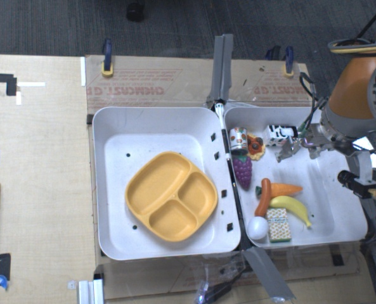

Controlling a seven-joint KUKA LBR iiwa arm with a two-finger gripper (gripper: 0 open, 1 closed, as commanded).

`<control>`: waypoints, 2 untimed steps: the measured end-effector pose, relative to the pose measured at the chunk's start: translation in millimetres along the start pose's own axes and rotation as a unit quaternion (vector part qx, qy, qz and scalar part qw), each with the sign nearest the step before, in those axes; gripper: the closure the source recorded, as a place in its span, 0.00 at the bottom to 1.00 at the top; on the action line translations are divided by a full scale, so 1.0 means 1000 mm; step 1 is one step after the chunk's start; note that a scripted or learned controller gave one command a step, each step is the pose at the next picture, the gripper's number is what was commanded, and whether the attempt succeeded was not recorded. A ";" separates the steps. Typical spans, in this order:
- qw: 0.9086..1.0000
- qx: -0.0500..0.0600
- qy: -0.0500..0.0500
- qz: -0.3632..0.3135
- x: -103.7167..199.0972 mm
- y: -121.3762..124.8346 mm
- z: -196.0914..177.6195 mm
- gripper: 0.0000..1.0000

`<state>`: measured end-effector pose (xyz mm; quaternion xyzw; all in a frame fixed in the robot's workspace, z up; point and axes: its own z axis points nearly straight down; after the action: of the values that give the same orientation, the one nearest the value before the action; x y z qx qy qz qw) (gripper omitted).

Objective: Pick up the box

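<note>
box (278, 225) lies flat near the front edge of the right bin (340, 223), pale with a green-dotted face, untouched. a white egg (257, 227) sits just beside it on its left, and a banana (291, 208) lies touching or nearly touching its upper right corner. two carrots (271, 192) lie crossed just behind the banana. further back, against the bin's left wall, a bunch of purple grapes (242, 171), a small can (238, 138) and an orange-and-dark item (256, 147). a black-and-white object (281, 132) rests at the back of the bin. hand (290, 148) is over the rear of the right bin, close to the black-and-white object and well apart from the box; cannot tell how wide it stands, and nothing is seen in it. left bin (111, 189) holds a yellow divided tray (170, 196), set askew. both bins rest on the bench (35, 170)
</note>
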<state>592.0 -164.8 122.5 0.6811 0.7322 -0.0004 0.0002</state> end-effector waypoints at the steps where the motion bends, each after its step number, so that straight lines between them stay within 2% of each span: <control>1: 1.000 0.000 0.000 0.000 0.000 0.000 0.000 0.00; 2: 1.000 0.000 -0.001 0.001 0.013 0.068 -0.181 0.00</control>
<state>658.7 -146.9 303.5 0.6820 0.7314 -0.0009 0.0010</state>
